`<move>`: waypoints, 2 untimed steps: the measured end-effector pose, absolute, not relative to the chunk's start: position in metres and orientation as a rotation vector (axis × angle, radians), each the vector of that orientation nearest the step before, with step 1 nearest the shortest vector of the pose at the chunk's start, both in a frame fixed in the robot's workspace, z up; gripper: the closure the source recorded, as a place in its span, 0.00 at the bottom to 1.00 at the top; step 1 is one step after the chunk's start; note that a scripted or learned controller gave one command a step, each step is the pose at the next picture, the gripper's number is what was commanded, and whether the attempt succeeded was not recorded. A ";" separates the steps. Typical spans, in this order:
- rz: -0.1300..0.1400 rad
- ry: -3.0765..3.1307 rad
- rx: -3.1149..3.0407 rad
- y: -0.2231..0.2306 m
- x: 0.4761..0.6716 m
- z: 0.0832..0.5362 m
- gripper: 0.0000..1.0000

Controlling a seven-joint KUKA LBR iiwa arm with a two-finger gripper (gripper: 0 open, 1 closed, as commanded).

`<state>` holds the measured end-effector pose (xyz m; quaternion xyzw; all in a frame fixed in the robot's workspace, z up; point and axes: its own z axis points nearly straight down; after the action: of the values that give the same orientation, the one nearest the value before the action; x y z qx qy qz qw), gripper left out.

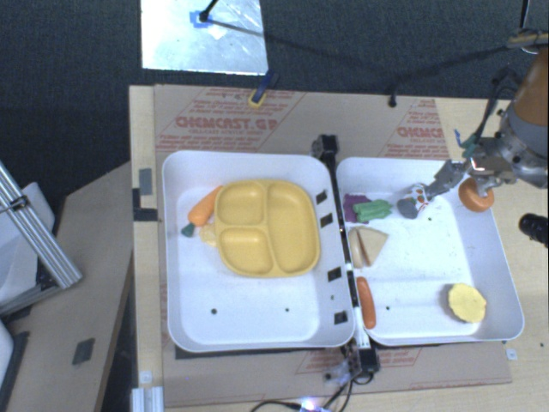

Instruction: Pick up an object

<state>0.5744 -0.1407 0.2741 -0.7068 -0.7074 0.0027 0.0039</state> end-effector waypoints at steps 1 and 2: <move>-0.002 -2.226 -2.219 -0.141 0.576 0.280 0.00; 0.002 -2.221 -2.218 -0.135 0.576 0.218 0.00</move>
<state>0.5756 -0.1354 0.2184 -0.7065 -0.7077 0.0007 0.0014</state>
